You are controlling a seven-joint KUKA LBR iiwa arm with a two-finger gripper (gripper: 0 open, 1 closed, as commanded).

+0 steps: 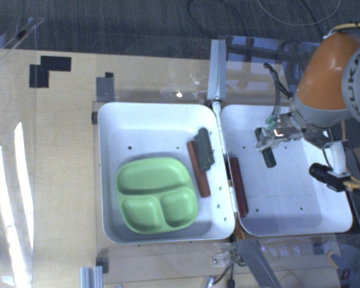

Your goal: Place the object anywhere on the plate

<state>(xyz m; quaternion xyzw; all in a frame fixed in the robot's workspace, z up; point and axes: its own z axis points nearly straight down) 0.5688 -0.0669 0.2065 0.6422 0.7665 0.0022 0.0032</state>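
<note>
A green plate with three compartments lies in the left bin, toward its front. To the plate's right, a dark grey oblong object rests across a long brown stick. A second brown stick lies in the right bin along its left wall. My gripper hangs over the upper middle of the right bin, well to the right of these things and apart from them. I see nothing held in it.
The raised divider between the two bins runs between the gripper and the plate. The arm's orange band and a black cable fitting sit over the right bin's right side. Black markers lie on the wooden bench at far left.
</note>
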